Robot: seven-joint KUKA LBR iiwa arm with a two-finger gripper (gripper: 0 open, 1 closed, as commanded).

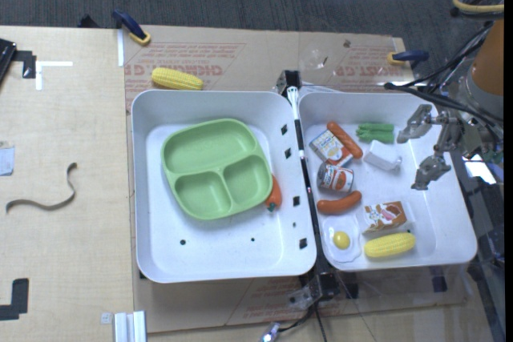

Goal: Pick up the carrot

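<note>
Pale wooden bench (64, 132) aside, the wide-open, empty jaws (425, 148) should cross well left to the small orange carrot (275, 193) wedged beside the green divided plastic plate (216, 167).

Only a bit of the arm (490, 68) is in shot, over at about 3 o'clock — an orange rounded section with grey metal bits below it. A bundle of black cables loops around up top toward 2 o'clock, one hose wrapped in yellow. The gripper (427, 148) itself is bare silvery-grey metal, two skinny angular fingers (430, 170) with a mechanical, linkage-y look — shiny, slightly blurry, no markings I can make out.
</note>
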